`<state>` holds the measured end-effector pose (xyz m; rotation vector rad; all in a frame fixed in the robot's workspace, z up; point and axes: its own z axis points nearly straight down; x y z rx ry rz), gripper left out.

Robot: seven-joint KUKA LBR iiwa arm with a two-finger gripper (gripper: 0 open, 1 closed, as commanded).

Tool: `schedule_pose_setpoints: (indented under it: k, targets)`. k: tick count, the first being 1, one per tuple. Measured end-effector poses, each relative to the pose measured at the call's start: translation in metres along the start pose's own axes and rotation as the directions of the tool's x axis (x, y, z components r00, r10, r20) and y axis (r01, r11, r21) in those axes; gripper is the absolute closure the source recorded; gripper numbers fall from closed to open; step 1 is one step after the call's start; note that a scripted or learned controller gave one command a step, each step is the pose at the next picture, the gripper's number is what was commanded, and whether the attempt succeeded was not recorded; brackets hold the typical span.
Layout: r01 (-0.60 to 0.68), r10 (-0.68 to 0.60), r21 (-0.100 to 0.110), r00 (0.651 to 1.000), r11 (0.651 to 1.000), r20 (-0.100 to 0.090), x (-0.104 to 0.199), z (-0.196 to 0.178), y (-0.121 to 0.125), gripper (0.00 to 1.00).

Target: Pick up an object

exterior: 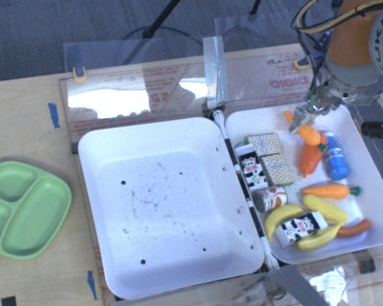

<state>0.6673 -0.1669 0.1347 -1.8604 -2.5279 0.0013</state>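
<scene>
The hand (311, 111) hangs over the far corner of the right bin (382, 184), at the end of the grey arm (360, 38) with its orange band, which reaches in from the right. Its metal fingers point down and toward the left, and their tips sit just above a small orange piece (290, 117) near the bin's back wall. Whether the fingers are parted or closed cannot be told from this slant, and nothing can be seen gripped between them.

Just below the hand lies an orange carrot-like toy (310, 148), with a blue bottle (334, 159) just beside it on the right. Toward the bin's left side are two patterned boxes (270, 155) and a black-and-white carton (252, 169). Nearer the front lie another carrot (328, 192), a corn cob (325, 208), a banana (281, 216) and a red sausage-shaped toy (354, 228), crowded together and touching.

The left bin (163, 203) sits alongside, its white floor scuffed. A green divided plate (18, 208) rests on the wooden table (41, 292), well apart to the left of both bins.
</scene>
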Motion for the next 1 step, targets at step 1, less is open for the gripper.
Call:
schedule_pose_setpoints:
  k: [1]
  targets:
    - [-0.063, 0.063, -0.001, 0.998, 0.998, 0.002, 0.0437, -0.0596, 0.0142, 1.00]
